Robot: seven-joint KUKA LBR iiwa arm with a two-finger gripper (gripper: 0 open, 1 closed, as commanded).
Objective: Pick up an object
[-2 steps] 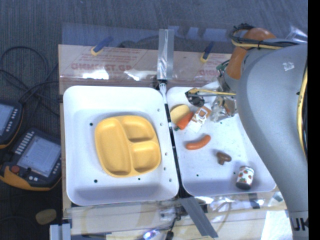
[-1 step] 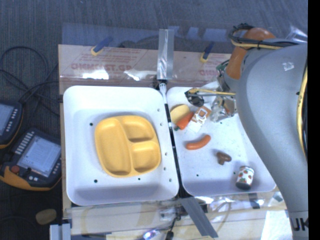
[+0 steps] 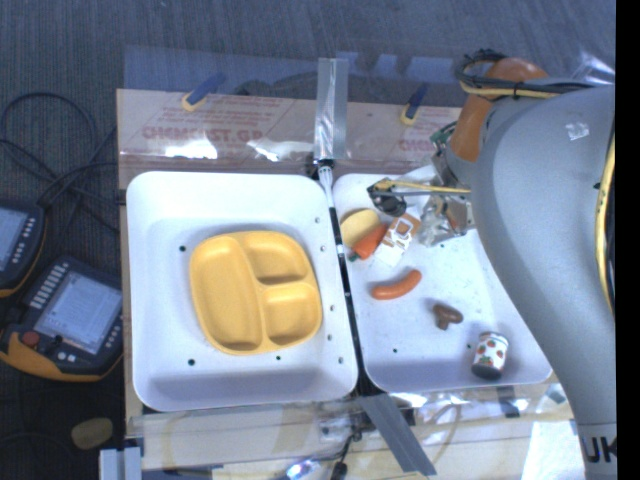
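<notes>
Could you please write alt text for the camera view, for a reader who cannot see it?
A grey robot arm reaches from the right over the right white bin, which holds a sausage and other small items. The left white bin holds a yellow divided tray.

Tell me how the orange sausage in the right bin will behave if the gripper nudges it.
The sausage is a slim, rounded, slightly curved piece lying flat on the right bin floor, so it would probably roll or skid sideways rather than tip. It looks glossy, perhaps slippery. It lies apart from its neighbours, so it could slide freely.
</notes>
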